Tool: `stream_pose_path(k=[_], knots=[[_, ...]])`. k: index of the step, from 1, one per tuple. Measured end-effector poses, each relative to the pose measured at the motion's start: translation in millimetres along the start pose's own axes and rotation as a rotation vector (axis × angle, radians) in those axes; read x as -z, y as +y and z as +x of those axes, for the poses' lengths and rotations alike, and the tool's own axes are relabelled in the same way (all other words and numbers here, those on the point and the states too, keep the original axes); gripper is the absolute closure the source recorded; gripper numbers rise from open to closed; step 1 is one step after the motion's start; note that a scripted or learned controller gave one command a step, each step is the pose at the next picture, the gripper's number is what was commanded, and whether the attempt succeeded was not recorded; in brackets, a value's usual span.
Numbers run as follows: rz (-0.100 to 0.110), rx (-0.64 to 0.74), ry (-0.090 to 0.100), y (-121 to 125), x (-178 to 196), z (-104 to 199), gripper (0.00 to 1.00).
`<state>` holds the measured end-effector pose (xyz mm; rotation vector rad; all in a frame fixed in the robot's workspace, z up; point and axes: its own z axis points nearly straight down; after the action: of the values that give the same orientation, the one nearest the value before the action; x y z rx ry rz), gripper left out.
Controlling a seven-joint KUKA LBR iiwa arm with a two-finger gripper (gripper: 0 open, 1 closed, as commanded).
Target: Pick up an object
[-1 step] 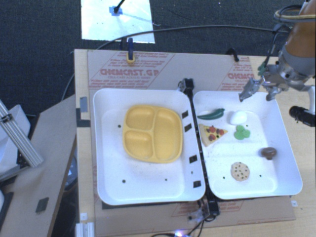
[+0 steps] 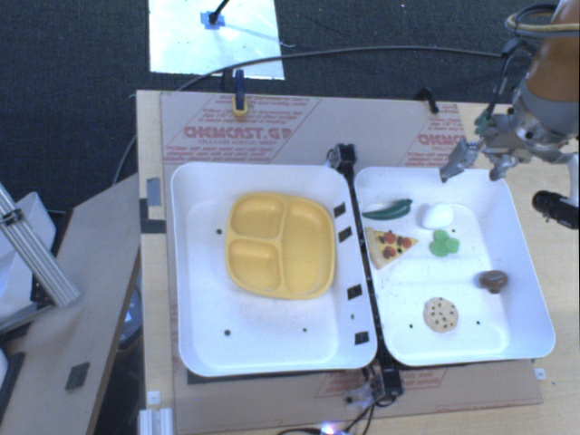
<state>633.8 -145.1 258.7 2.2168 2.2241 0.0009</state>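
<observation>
The yellow plate (image 2: 279, 245) sits alone in the left bin (image 2: 204, 333) – not my business. The toy food – pizza slice (image 2: 389, 245), cookie (image 2: 440, 314) – lies spread across the right bin (image 2: 517, 333), easy to single out. My pincer (image 2: 478, 161) hovers at that bin's far rim, fingers apart, holding nothing.

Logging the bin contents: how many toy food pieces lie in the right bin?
6: green pepper, white egg, pizza slice, green broccoli, brown mushroom, cookie.
</observation>
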Motion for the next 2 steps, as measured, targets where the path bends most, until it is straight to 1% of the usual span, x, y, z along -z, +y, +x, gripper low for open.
stream_pose_path(k=[1,2], knots=[[0.004,-0.002,0.001,-8,-58,-2,0.0],[0.002,-0.002,0.0,-7,-99,-4,0.0]])
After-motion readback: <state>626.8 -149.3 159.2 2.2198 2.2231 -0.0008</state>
